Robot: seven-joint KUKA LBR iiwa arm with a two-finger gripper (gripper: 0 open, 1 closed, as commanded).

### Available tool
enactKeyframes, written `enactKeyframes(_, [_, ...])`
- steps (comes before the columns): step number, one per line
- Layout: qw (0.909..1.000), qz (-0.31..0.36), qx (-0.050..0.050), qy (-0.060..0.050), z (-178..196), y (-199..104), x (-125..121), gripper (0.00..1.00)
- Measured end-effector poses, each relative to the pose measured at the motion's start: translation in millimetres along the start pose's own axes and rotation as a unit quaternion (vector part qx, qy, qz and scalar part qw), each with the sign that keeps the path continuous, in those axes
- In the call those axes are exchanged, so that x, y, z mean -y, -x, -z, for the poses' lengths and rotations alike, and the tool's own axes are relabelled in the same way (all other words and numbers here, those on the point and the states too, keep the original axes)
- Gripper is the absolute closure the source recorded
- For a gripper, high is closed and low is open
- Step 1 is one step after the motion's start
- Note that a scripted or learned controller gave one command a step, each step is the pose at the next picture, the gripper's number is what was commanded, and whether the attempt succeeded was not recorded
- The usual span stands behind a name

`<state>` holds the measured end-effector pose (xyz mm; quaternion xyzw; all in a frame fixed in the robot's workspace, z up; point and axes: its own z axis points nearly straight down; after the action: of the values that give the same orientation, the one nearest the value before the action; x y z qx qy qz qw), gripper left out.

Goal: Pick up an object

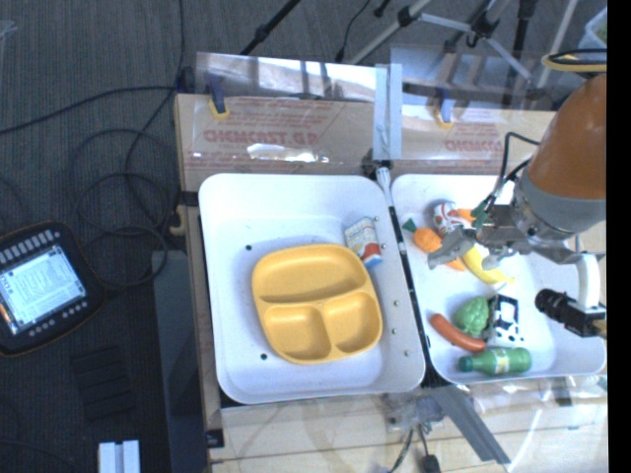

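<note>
While the grey arm with its orange band reaches in from your right, the gripper hangs low over the right bin, among a yellow banana and an orange toy, and you cannot tell how it is set or whether it grasps anything. Toward the bin's near edge you see a green broccoli, an orange-red sausage and a green bottle, while the left bin carries a yellow divided plate and a small carton.
</note>
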<state>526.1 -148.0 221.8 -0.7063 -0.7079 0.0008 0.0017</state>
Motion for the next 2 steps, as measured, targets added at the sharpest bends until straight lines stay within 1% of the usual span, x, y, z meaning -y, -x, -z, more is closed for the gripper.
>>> enactKeyframes(1, [0.9994,-0.035,0.000,0.000,-76,48,-73,0.00])
enactKeyframes(2, [0.9983,-0.058,0.003,0.007,-131,48,-71,0.00])
